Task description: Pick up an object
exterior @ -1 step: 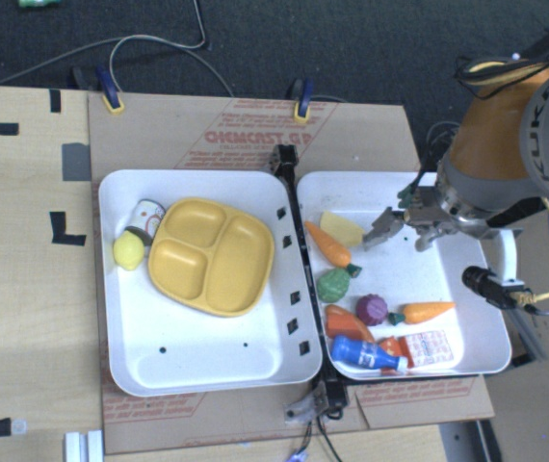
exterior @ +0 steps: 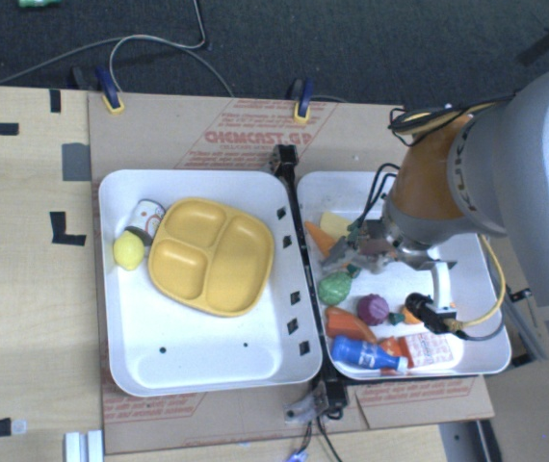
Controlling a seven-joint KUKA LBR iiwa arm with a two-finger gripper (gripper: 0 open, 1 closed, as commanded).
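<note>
Reaching down into the right bin (exterior: 486,354), your claw (exterior: 352,258) hangs low by the bin's left wall, right over a green toy (exterior: 335,288). You cannot tell if the claw is open or closed. Near it lie a purple ball (exterior: 373,308), an orange carrot (exterior: 352,323) and a blue bottle (exterior: 366,354) by the front edge. A yellow plate (exterior: 210,255) sits in the left bin (exterior: 197,369). You look ready to grab. Next, drop straight onto the green toy and squeeze.
</note>
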